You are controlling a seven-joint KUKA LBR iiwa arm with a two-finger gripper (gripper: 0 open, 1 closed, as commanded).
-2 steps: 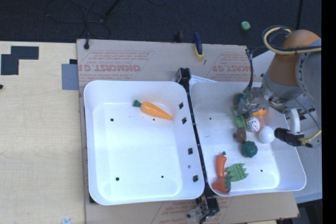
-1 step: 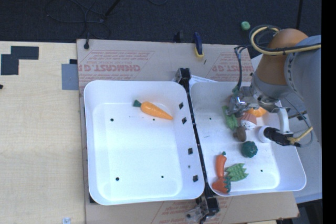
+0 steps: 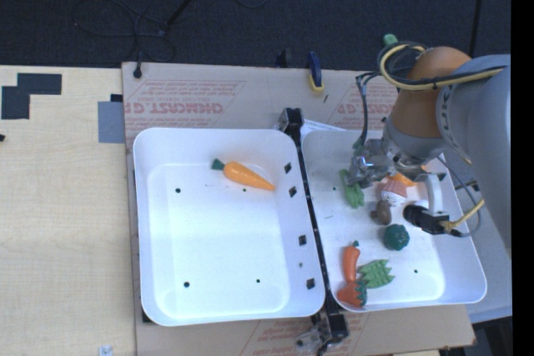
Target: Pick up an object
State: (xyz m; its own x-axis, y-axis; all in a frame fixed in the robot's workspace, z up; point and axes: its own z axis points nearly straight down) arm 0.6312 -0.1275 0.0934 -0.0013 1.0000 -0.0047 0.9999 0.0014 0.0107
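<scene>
We lower the end effector (image 3: 364, 168) straight onto the small green toy (image 3: 353, 190); we cannot tell its grip.

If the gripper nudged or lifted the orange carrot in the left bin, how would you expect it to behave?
The carrot looks like a smooth, moulded toy, so it is probably stiff and light. Its rounded, tapered body lies flat on the left bin, so a sideways push may roll it in an arc toward its thin tip. The glossy-looking skin could slip between narrow fingers.

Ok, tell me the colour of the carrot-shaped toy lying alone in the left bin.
Orange, with a small green top: the carrot-shaped toy, seen in the camera view.
</scene>
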